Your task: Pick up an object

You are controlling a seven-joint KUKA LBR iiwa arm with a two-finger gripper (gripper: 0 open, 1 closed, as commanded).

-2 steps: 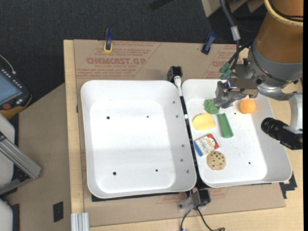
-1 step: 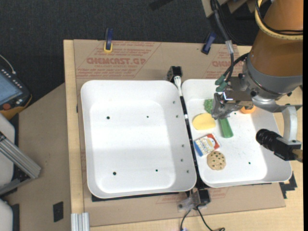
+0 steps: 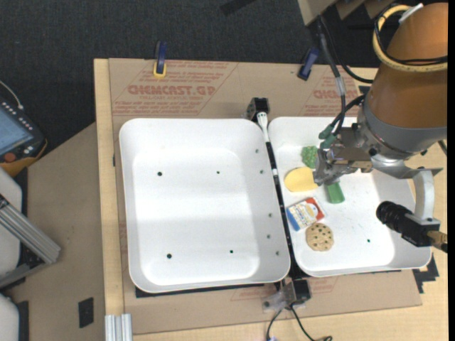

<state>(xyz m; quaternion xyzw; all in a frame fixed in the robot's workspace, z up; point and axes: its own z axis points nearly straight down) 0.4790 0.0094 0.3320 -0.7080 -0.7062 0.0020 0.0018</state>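
two white bins side by side on the desk: left bin [image 3: 142, 212], right bin [image 3: 377, 254]. four loose things, all in the right bin: one yellow piece [image 3: 299, 180], one green piece [image 3: 310, 154] with more green showing at [image 3: 335, 193] below my gripper, one small red and white packet [image 3: 305, 213], one cookie [image 3: 320, 237]. my gripper [image 3: 328, 168] sits low over the green and yellow items, touching or just above, can't tell; fingers hidden, open or closed i can't tell. cardboard sheet [image 3: 213, 84] under the bins reads "chemcast gp" in red, twice. packet print too small to read.
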